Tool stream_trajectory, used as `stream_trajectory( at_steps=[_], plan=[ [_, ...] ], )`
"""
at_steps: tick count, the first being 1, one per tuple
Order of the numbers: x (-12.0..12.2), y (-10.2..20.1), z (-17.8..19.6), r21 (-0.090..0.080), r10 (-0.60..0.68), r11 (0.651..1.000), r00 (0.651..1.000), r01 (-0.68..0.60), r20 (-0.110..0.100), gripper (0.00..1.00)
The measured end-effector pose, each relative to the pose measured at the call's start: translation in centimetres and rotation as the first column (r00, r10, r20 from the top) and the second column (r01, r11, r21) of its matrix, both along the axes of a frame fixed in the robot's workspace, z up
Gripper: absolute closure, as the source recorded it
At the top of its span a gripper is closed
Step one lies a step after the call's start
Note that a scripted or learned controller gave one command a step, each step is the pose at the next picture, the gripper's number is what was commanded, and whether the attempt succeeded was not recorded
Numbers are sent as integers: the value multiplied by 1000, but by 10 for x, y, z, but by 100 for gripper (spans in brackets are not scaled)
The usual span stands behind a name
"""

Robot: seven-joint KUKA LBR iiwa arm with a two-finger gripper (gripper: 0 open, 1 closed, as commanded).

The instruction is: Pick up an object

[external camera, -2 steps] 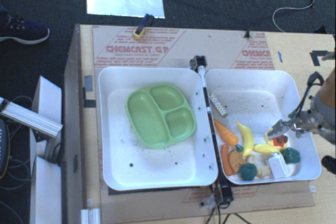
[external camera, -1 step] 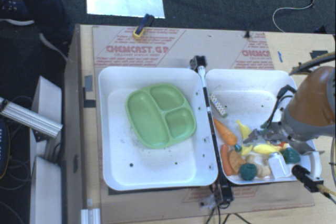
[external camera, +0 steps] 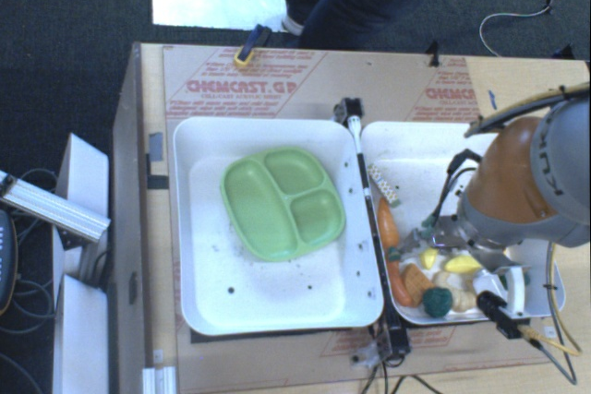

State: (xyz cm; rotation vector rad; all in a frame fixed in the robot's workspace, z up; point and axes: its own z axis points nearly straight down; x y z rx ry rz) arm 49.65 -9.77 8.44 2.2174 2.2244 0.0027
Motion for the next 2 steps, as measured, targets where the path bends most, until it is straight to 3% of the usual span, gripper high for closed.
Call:
stream_trajectory(
  at_steps=[1, 2],
  plan=[
    [5, -1, 14, -3, -1, 1000, 1000, 1, 14, 100],
    [-10, 83, 101, 1, 1, 1000, 1000, -1, 2, 100]
  ],
)
